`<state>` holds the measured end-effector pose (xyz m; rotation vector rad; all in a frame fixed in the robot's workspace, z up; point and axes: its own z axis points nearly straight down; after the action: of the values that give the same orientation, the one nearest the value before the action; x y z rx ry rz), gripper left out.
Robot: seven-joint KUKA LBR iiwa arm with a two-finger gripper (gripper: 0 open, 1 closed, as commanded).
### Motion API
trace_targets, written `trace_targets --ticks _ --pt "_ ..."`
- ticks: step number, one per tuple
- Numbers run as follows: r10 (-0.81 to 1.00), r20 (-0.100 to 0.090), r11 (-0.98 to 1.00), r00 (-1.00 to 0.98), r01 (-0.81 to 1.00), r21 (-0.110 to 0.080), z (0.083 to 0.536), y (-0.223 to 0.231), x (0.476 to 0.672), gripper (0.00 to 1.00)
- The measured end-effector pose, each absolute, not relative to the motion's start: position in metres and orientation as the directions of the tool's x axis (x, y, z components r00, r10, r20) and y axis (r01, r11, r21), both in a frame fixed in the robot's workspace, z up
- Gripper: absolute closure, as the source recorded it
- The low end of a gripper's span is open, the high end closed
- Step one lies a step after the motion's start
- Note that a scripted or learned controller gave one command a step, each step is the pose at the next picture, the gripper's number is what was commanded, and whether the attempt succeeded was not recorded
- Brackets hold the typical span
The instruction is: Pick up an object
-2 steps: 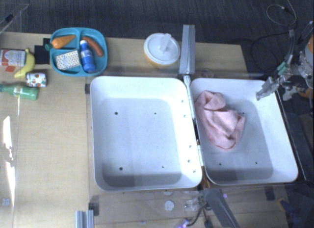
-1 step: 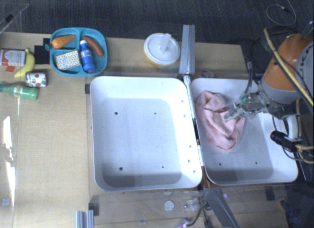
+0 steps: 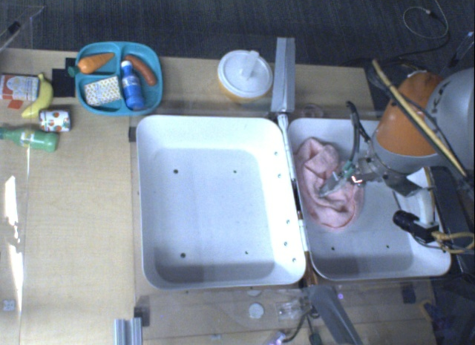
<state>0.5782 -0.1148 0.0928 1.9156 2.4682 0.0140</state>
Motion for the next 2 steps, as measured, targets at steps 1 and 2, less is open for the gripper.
trace_targets --ticks 1,2 --pt "0.956 -0.008 0.295 -0.295 0.955 0.02 0.093 -0.117 0.579 0.0" --pt "0.942 -0.011 0.335 -0.335 0.942 0.019 0.093 -0.098 0.583 0.0"
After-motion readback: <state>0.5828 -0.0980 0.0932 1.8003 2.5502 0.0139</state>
